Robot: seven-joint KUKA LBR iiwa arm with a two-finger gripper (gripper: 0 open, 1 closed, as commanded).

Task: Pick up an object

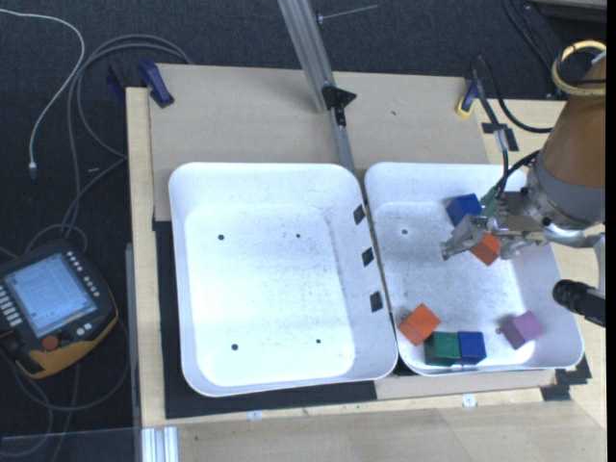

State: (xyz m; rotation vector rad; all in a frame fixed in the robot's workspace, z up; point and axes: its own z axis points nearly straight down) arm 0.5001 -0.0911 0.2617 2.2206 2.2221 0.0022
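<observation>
My gripper [486,237] hangs over the upper middle of the right bin [404,186], and its fingers stand open. A small orange-red block [488,250] lies between the spread fingers, with a gap on each side. A blue block [464,207] sits just up and left of the gripper. Near the bin's front wall lie an orange block [419,323], a green block [444,346], another blue block [471,346] and a purple block [522,328].
The left bin [192,200] stands beside the right one, with a divider and black clips [367,256] between them. A slanted metal pole [306,37] rises at the back. The arm's grey and orange wrist [577,152] overhangs the right bin's right side.
</observation>
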